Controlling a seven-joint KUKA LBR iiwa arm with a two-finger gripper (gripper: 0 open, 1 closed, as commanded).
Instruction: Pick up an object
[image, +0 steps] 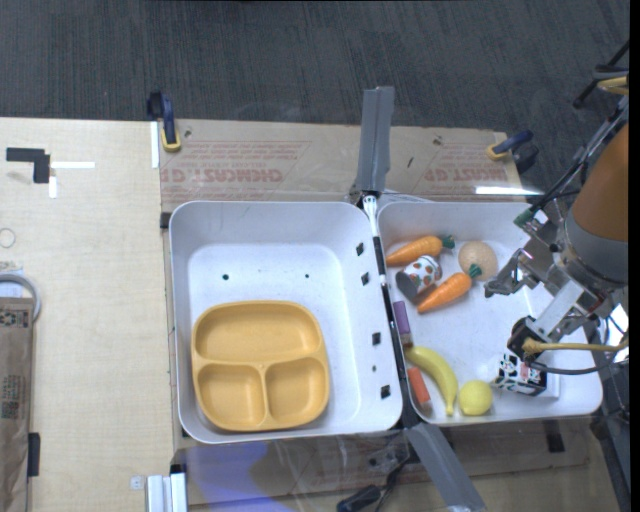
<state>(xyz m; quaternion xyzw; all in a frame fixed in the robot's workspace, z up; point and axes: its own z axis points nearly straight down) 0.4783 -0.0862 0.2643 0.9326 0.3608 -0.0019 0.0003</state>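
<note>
As the arm (600, 215) reaches in from the right edge of the frame, gripper (500, 283): over the right part of the right bin (470, 335), pointing toward frame left.
Gripper state: cannot tell from this view whether it is wide, narrow or holding anything.
Nearest thing: beige round piece (478, 257) with a green tip, just left of and slightly above the gripper in the frame.
Lower carrot (445, 291): left of the gripper, lying at a slant, green end toward the gripper.
Upper carrot (415, 249): upper left of the right bin, well apart from the gripper.
Red-and-white piece (422, 270): between the two carrots, touching a dark piece (408, 289) below it.
Black-and-white patterned thing (520, 376): lower right of the right bin, below the gripper.
Lemon (476, 397): bottom of the right bin, just left of the patterned thing.
Banana (437, 372): touching the lemon on its left side, curving up toward frame left.
Red piece (420, 388): beside the banana, against the bin's left wall.
Left bin (180, 300): holds a yellow divided plate (262, 363) in its lower half.
Task things: all pickable pieces lie in the right bin, resting on its floor.
</note>
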